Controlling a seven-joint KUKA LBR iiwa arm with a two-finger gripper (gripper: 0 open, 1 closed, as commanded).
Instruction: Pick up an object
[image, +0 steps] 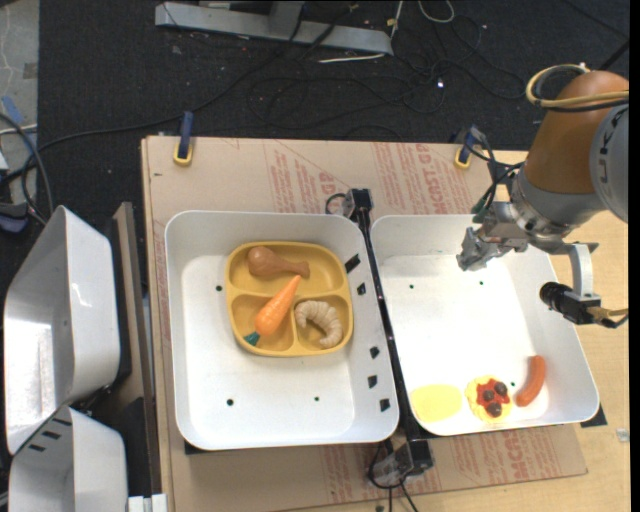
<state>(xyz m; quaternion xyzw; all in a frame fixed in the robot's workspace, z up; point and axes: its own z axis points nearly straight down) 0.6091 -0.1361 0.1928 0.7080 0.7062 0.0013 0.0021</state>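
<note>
Red print runs across the cardboard sheet (420, 165) under the white bins (200, 400) — upside down, too faint to read properly.

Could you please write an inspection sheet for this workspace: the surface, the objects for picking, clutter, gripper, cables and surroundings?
Surface: brown bench board bearing a left white bin and a right white bin, side by side.
Job's things: in the left bin, a yellow divided plate holding a drumstick, a carrot and a shrimp. In the right bin, near its front edge, a yellow disc, a small pizza slice and a sausage.
Clutter: nothing seen in the bins besides these.
Gripper: gripper above the right bin's far part, away from every item; finger state unclear.
Cables: black cables on the dark floor behind the bench.
Surroundings: yellow clamps at the board's far edge; white tubs at left.
</note>
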